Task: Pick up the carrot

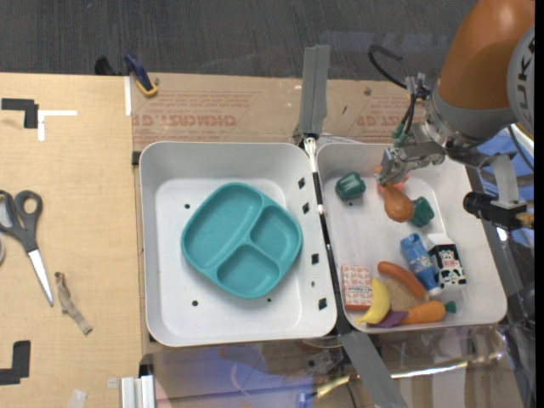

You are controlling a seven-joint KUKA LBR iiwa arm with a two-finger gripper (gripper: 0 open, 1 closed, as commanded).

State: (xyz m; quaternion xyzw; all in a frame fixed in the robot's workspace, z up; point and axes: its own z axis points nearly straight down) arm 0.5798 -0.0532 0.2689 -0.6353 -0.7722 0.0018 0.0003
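While the grey arm (489, 49) with its orange band reaches in from the right, its gripper (393, 172) hangs over the far part of the right bin (476, 308), just above a drumstick (396, 203). Whether the jaws are spread or pressed together cannot be told from this slanted overhead view, and nothing is seen held between them.

Two shallow white bins sit side by side on a bench. The left bin (157, 253) holds a teal plate (242, 240) with three compartments, lying near its centre.

The right bin holds a scatter of toy foods. The carrot (426, 313), orange with a green end, lies on its side close to the bin's near edge, towards the near right corner, well apart from the gripper. A banana (376, 300) lies just to its left, with a purple piece (389, 319) touching both. A sausage (399, 278) lies just beyond the carrot. A blue carton (419, 261) and a small black-and-white carton (448, 264) rest beside it, nearer the right wall. A pink packet (356, 277) lies near the left wall. A green pepper (350, 186) sits near the far left corner, and a green lump (422, 212) touches the drumstick's right end.

Left of the bins, scissors (24, 228) lie on the bench's cardboard surface near its left edge.
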